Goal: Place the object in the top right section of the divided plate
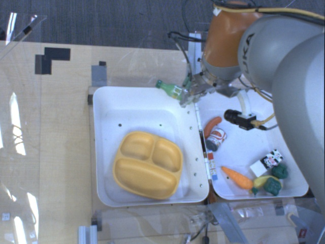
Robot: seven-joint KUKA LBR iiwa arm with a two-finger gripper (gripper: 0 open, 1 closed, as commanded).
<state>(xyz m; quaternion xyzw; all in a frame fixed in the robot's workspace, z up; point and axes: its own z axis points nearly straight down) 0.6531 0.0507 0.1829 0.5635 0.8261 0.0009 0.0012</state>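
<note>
Gripper (189,96) clamps green bottle (169,89) — over bin divider | yellow plate (148,164) — left bin

The robot's bulky, rounded, glossy grey arm (289,60) carries a broad orange band (226,32) above its wrist, thin black and yellow cables looping around it, and dark lettering partly visible on the grey shell.

A pale wooden worktop (51,151) fills the near and left part of the scene, with glare streaks along its left side. Black square markers (51,59) sit on it at the far left. Beyond its far edge lies a dark grey carpeted floor (101,11).
</note>
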